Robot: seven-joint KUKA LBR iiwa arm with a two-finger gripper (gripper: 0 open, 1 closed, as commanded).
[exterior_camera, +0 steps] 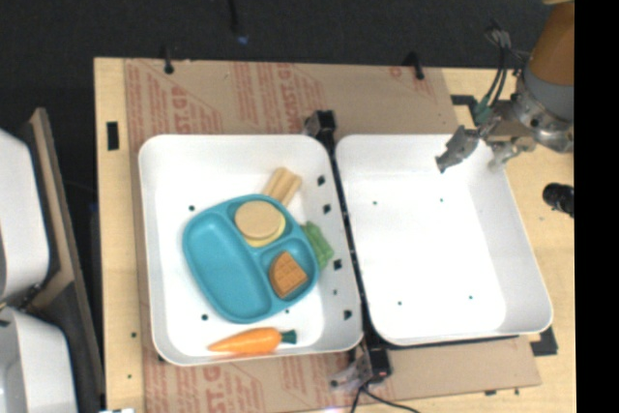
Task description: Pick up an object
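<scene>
Right now I am looking down on a bench with two shallow white bins side by side. The left bin [160, 208] holds all the objects; the right bin [503, 247] has the arm over its far right corner.

My gripper [476, 150] hangs at the end of the grey arm [546, 97], just above the far rim of the right bin. Its two fingers appear spread apart, one angled down to the left and the other nearer the wrist, with nothing between them. It is well apart from every object.

In the left bin a blue divided tray [227, 271] lies at a slant. A round tan biscuit [261, 221] sits in its far compartment, and a brown bread slice [288, 275] sits in its right compartment. A pale wooden block [282, 185] pokes out just beyond the tray's far edge, a green piece [319, 245] is tucked against the tray's right side, and an orange carrot [253, 340] lies alone near the bin's near wall.

I judge the pick has not begun. To do it well, I would carry the gripper left across the divider and choose the carrot, since it lies free of the tray. I would turn the fingers to straddle its narrow width, come straight down, and keep clear of the bin's near wall before closing.
</scene>
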